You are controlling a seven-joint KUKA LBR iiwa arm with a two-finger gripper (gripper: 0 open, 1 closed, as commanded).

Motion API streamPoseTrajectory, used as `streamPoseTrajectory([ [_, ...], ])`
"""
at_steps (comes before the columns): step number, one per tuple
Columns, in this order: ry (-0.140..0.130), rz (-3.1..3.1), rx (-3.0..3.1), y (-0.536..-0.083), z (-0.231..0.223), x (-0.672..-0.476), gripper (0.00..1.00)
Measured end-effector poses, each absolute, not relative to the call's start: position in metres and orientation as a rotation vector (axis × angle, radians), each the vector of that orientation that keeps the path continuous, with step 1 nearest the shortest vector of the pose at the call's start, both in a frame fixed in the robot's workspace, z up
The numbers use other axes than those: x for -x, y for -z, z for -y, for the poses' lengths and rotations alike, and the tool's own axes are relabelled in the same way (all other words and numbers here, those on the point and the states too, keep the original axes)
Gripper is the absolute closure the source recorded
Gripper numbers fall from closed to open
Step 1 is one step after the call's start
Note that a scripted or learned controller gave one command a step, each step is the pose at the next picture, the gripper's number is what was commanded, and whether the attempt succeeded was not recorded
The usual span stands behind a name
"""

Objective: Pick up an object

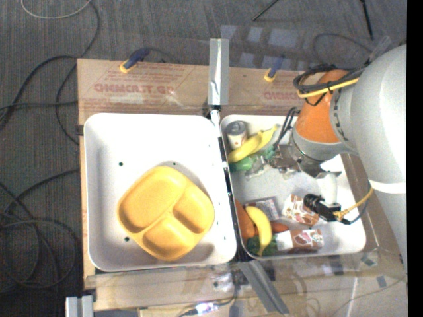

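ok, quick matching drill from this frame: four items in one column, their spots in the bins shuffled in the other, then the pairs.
Items:
1. yellow divided plate
2. silver can
3. banana
4. snack packet

Places:
A. right bin, back left corner
B. left bin, upside down, toward the front
C. right bin, middle, right of the near banana
D. right bin, front left, beside an orange item

Pairs: 1-B, 2-A, 3-D, 4-C

Two white bins: left bin (99, 177), right bin (344, 240). One yellow divided plate (165, 211), at 9 o'clock. Two bananas (250, 147) (260, 226). One can (236, 133), at 12 o'clock in the right bin. Two small printed packets (299, 209) (304, 240).
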State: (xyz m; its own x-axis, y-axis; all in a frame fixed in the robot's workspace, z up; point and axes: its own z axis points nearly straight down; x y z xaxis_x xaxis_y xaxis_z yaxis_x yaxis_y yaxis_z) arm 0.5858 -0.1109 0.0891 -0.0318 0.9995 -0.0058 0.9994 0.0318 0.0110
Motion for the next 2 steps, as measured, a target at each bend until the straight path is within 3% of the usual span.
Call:
streamPoseTrajectory([
  [1, -0.001, -2.391, -2.03, -0.091, 0.1209, -0.4846, 0.0],
  [2, -0.005, -2.39, -2.029, -0.1008, 0.1201, -0.4857, 1.0],
])
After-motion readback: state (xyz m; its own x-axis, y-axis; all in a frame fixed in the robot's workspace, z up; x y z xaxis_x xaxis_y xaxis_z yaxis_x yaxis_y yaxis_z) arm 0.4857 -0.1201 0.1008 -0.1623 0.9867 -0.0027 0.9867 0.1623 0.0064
